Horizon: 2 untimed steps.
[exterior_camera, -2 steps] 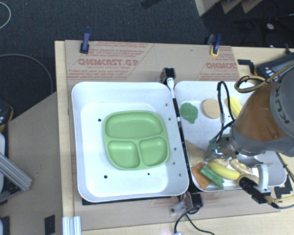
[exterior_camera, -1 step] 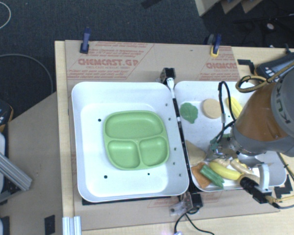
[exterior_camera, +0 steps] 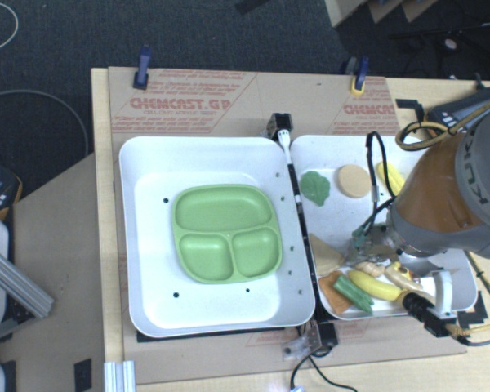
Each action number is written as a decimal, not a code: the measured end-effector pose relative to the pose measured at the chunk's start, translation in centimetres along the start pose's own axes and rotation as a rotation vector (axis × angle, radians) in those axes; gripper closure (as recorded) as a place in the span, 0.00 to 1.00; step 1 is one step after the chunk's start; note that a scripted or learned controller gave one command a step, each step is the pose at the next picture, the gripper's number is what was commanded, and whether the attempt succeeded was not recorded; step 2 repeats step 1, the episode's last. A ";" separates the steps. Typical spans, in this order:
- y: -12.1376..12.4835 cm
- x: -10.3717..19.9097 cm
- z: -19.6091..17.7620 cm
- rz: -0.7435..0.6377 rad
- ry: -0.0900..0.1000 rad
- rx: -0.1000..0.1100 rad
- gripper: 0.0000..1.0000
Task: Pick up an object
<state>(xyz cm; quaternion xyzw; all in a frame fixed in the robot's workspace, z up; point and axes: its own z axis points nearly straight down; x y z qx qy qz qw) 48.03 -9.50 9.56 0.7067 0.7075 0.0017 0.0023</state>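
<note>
Toy banana [exterior_camera: 374, 286] lies at right bin's [exterior_camera: 331, 227] near edge among other play food, just under hand [exterior_camera: 367, 251], grip state unreadable; likely light, stiff, slick plastic—best pinched across its narrow middle.

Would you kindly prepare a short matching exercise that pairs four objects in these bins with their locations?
Things:
1. green divided plate
2. green leafy piece
3. tan round piece
4. banana

Places:
a. near end of right bin, beneath the arm
b. middle of left bin
c. far part of right bin, beside the divider
d. far part of right bin, right of the green piece

Pairs: 1-b, 2-c, 3-d, 4-a
</note>
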 end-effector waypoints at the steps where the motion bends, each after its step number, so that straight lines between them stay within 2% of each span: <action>1: -0.1 -0.3 1.1 0.001 0.002 0.006 1.00; 2: -0.1 -0.3 1.1 0.001 0.002 0.006 1.00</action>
